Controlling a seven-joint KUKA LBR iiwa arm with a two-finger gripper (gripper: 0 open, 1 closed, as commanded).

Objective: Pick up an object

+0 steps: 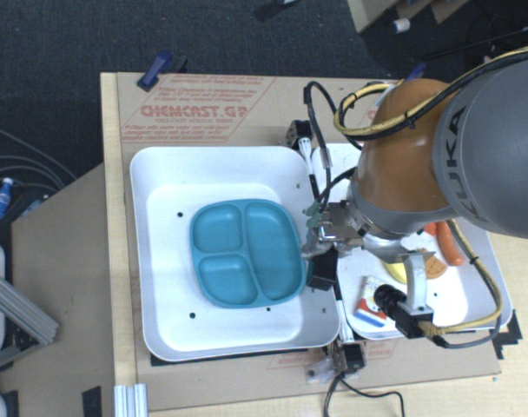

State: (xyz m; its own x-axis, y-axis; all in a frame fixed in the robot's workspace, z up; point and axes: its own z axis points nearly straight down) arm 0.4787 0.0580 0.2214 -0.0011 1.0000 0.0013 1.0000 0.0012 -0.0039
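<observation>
A blue divided plate [245, 252] lies flat in the left white bin [160, 189]. My gripper [320, 263] hangs low over that bin's right side, right at the plate's right edge and beside the wall between the two bins. In the right bin [477, 298], an orange carrot-like piece [446, 241], a yellow piece [396, 274], a brown round piece [435, 268] and a small red, white and blue item [372, 312] peek out from under the arm. The big orange and grey wrist hides most of that bin.
Cables loop around the wrist and over the right bin's far side. A black fitting [401, 314] on a cable hangs over the right bin's front. The bins rest on a cardboard sheet [194, 107] with red print.
</observation>
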